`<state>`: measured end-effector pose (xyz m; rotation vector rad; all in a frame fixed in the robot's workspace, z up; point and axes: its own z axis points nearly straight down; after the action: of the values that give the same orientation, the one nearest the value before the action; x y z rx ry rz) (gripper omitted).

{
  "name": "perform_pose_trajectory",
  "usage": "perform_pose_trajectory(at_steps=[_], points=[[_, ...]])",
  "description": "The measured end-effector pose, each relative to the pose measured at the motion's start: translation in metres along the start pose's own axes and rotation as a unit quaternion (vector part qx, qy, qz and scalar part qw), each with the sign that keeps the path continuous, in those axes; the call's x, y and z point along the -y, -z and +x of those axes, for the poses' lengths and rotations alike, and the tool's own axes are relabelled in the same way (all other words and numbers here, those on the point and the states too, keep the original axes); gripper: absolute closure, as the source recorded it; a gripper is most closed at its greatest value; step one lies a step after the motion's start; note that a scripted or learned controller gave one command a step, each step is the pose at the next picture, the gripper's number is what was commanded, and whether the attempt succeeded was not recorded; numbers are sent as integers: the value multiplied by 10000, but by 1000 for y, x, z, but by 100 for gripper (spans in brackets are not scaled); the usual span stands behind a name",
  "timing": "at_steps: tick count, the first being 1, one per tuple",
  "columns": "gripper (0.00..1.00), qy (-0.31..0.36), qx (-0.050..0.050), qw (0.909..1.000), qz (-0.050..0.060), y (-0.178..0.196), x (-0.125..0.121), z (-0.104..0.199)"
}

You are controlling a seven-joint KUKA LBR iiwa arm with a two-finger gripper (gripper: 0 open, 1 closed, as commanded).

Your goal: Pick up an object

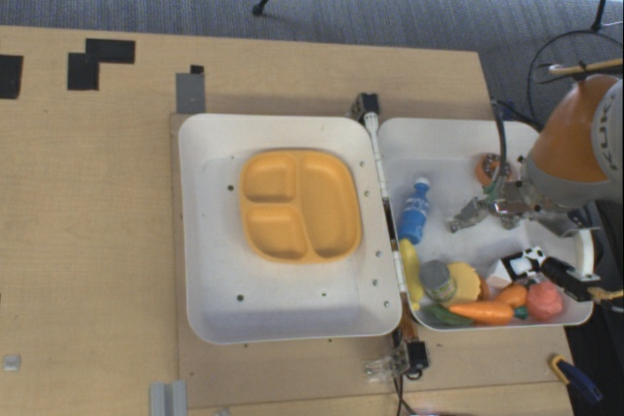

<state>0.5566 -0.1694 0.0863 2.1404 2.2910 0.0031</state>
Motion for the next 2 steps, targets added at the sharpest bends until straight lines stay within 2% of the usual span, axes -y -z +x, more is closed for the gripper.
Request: perform_pose_trajectory(at_steps=[1, 2], points=[[0, 676, -7, 9977, 2, -1, -67, -41], [0, 238, -22, 9997, 27, -2, -111, -33]])
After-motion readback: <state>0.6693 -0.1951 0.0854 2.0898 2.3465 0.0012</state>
